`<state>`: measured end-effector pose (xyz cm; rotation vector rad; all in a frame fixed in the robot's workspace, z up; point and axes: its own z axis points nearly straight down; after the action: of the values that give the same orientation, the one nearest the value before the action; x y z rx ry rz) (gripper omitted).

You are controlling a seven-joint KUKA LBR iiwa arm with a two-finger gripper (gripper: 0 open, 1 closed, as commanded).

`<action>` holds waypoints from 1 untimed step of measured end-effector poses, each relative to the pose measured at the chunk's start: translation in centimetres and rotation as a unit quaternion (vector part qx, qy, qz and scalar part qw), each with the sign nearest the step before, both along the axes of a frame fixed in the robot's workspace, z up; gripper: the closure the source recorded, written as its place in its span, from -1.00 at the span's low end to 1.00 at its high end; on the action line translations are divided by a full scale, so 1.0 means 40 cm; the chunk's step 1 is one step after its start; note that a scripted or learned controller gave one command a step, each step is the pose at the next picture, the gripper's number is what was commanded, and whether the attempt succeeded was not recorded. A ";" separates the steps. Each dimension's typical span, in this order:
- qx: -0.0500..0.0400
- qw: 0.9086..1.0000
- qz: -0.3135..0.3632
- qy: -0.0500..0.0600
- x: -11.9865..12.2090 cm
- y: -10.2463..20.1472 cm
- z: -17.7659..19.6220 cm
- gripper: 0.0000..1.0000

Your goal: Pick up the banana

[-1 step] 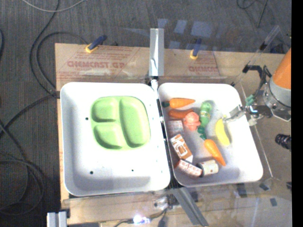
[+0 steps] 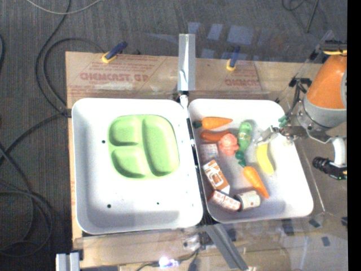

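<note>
Lying in the right bin (image 2: 293, 199) at its 3 o'clock side, the banana (image 2: 264, 158) is flanked by a carrot (image 2: 255, 180) at 7 o'clock. The tool (image 2: 274, 133), poised just above it, should be lowered squarely across its middle; its state cannot be told. "CHEMCAST" is printed on the table (image 2: 96, 75).
</note>
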<state>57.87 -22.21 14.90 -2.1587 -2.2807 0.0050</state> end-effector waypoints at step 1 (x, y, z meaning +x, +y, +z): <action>0.005 1.000 0.016 -0.003 0.002 0.019 -0.131 -1.00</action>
<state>57.94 -21.45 9.66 -2.1206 -2.3139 -0.0132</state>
